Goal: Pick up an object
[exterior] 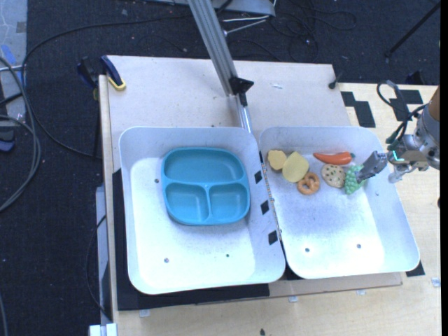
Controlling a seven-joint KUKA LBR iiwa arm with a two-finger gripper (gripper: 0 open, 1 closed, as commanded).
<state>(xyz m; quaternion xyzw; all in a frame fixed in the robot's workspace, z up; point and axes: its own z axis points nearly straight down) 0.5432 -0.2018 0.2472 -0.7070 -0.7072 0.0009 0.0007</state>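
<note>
Green toy (352, 178), seemingly touching the jaws (373, 165), right bin (392, 222).

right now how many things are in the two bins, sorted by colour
yellow: 2, two pieces side by side
orange-red: 1, long piece
brown: 2, pretzel and round cracker
green: 1, small bunch by the end effector
blue: 1, divided plate in the left bin
total: 7
</note>
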